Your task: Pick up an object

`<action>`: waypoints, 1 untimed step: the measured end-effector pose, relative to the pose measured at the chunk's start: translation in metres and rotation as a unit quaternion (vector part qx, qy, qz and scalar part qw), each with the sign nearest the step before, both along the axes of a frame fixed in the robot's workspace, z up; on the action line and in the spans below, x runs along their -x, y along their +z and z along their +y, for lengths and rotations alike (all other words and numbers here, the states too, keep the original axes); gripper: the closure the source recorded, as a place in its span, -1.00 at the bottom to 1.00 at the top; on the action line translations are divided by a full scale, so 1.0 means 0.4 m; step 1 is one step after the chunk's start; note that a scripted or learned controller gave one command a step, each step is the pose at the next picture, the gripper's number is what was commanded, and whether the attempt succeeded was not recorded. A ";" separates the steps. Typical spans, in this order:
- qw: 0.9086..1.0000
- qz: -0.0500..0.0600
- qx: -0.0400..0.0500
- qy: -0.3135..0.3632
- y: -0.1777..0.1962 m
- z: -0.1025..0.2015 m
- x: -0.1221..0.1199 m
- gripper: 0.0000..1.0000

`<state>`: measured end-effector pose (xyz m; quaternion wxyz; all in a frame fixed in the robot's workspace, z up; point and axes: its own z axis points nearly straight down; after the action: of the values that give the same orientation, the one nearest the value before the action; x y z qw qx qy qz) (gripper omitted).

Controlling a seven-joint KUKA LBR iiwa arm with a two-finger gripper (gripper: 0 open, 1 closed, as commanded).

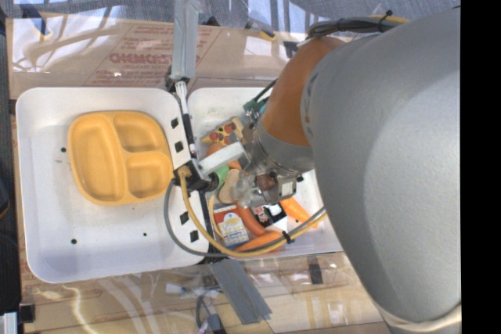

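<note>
We see the grey arm reaching in from the right and covering most of the right bin. The gripper is low over the left half of this bin, among a heap of small things. We cannot tell if the gripper is open or closed, and we cannot tell if it holds anything.

A small carton with a red and orange label lies just beside the gripper, on its near side. An orange stick lies to the right of this carton and seems to touch it. A beige piece is directly to the left of the gripper, very close. A colourful packet lies on the far side, near the gripper.

In the left bin a yellow divided tray lies flat, well apart from the gripper.
</note>
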<state>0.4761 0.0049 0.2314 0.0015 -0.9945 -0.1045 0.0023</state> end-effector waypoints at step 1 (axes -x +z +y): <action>1.000 0.002 0.001 0.001 -0.080 0.033 0.002 1.00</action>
<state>0.4752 0.0180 0.1995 0.0011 -0.9944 -0.1052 0.0046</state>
